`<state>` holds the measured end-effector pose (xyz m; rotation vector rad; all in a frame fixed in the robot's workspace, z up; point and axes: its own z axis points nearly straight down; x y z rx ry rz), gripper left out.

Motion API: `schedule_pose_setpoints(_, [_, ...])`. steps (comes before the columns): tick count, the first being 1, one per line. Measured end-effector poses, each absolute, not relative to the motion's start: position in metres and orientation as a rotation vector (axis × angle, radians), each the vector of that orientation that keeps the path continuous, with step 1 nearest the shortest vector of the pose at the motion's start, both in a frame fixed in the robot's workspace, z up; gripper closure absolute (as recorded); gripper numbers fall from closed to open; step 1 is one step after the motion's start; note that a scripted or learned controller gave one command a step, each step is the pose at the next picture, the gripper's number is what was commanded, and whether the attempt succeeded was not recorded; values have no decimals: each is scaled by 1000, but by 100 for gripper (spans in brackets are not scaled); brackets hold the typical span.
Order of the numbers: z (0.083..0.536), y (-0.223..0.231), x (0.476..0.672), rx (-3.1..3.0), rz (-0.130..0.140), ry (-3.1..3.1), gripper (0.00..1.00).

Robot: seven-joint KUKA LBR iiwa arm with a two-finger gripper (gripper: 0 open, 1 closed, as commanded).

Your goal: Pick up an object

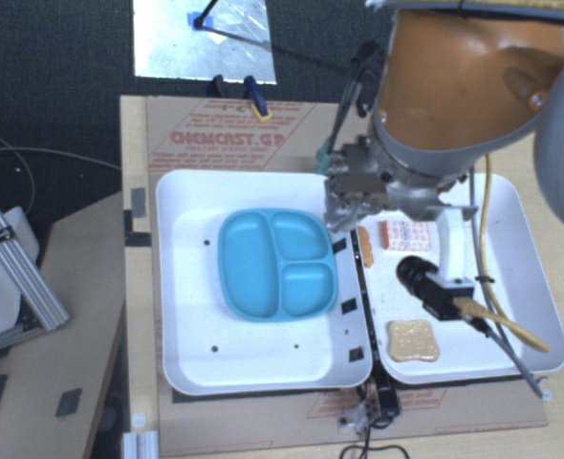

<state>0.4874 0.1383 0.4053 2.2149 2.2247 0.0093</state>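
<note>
One blue plate (pixel 277 264) in left bin (pixel 182 256) | toast (pixel 413 340) in right bin (pixel 535 285) | gripper (pixel 347 208) at their shared rim, state cannot be told

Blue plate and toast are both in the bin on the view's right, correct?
No. The camera view shows the plate in the left bin of that view; the toast is in the right bin, as you said.

Two bins (pixel 186 352) (pixel 523 261), one plate (pixel 277 264), one toast (pixel 413 341), one packet (pixel 406 234), one orange stick (pixel 365 247)
</note>
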Motion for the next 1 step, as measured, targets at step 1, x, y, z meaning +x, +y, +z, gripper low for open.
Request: schedule_pose_setpoints(1, [405, 138, 487, 2216, 8, 2224, 0])
